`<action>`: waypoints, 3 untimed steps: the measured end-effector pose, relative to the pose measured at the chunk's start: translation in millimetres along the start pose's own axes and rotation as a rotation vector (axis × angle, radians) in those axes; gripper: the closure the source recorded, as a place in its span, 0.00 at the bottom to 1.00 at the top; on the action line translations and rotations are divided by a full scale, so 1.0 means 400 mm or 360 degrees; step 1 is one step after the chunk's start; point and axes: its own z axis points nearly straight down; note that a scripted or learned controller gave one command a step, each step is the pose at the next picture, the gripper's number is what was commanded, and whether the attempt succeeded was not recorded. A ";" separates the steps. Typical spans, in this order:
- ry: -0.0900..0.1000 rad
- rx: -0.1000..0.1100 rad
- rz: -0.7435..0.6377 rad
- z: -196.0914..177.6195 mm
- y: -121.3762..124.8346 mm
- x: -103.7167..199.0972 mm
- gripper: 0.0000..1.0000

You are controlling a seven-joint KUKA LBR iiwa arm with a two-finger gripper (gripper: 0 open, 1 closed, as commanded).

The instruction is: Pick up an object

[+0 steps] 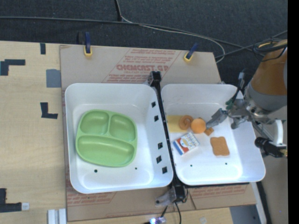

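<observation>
Toast slice (pixel 219 146) lies flat at the near side of the right bin (pixel 243 171), its long axis running roughly near to far. Left of it sits a small carton (pixel 186 143), tilted diagonally. An orange ball (pixel 198 125) lies just left of the end effector (pixel 216 117), close against it. Whether the end effector is spread or pressed together cannot be told.

Both bins (pixel 74 97) are plain white. The divided plate (pixel 106 138) in the left bin is light green. In the right bin (pixel 243 171) lie an orange ball (pixel 198 125), a tan-brown biscuit-like piece (pixel 219 146), a pale yellow slab (pixel 173 123) and a small white packet (pixel 186 143) printed red and blue. The desk (pixel 28 139) is pale wood.
</observation>
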 end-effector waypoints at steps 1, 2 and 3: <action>-0.0004 -0.0019 -0.0006 -0.016 0.008 0.000 0.00; -0.0003 -0.0010 -0.0003 0.141 -0.010 -0.003 0.00; -0.0006 -0.0030 -0.0002 0.250 -0.002 -0.005 0.00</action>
